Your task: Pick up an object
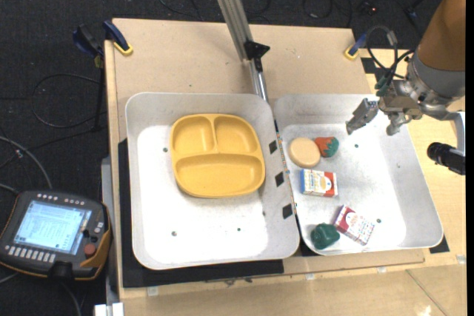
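So my tool (378,115) is hovering over the upper part of the right bin (415,181), fingers spread apart with nothing between them. Everything I could grab sits below and to the left of it as the camera sees it, so the coming move is basically down-and-left.

Nearest candidates: the round tan disc (304,152) and the red-and-green toy (327,146), which touch each other, the toy being closer to my tool. A bit further down is the small white carton (319,182), lying flat with its long axis running roughly left-right. Well beyond that, at the bin's near edge, the red-and-white packet (354,224) lies at a slant, with the dark green lump (324,235) just beside it.

Count for the right bin: five items, one of each. The left bin (148,159) has one yellow divided plate (218,155) (well away from my tool, I'd skip it). There's also one teach pendant (52,232) off the worktop (185,55), lower left.

My guess: go for the red-and-green toy, though the disc crowding it could spoil the grip.
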`<action>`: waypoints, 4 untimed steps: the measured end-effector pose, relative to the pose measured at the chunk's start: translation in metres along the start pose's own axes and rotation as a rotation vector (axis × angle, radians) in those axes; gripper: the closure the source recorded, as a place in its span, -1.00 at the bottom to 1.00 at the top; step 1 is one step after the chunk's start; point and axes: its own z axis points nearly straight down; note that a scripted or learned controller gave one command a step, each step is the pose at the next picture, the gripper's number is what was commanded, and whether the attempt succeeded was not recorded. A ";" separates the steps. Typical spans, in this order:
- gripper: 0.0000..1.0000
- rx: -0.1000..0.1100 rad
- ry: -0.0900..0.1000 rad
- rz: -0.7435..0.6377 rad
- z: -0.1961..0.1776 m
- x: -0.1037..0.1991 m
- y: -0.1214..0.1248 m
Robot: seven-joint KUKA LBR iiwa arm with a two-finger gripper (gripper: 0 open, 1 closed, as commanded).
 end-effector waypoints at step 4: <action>-1.00 -0.002 -0.001 0.002 0.156 -0.012 -0.010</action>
